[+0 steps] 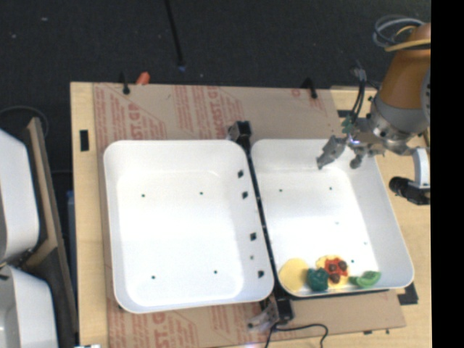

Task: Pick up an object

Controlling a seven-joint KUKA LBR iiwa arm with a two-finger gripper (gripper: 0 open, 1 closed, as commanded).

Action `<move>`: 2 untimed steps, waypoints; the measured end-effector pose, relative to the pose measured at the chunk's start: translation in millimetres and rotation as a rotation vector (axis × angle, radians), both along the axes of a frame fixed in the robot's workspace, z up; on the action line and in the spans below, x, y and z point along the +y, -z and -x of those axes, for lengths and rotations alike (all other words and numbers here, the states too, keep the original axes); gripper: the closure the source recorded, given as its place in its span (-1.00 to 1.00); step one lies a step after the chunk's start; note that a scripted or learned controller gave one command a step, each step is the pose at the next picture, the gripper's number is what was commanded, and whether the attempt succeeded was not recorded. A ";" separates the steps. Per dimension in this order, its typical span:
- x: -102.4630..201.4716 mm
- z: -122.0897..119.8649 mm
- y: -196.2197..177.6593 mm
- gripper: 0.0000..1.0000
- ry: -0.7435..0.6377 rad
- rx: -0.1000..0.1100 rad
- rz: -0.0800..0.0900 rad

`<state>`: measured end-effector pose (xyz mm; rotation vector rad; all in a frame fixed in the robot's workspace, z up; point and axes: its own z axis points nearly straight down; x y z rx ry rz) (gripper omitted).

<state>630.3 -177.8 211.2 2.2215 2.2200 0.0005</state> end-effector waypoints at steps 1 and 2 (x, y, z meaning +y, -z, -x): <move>15.1 77.5 107.0 -1.00 0.001 0.010 -0.002; 81.3 101.7 110.9 -1.00 -0.004 0.002 -0.002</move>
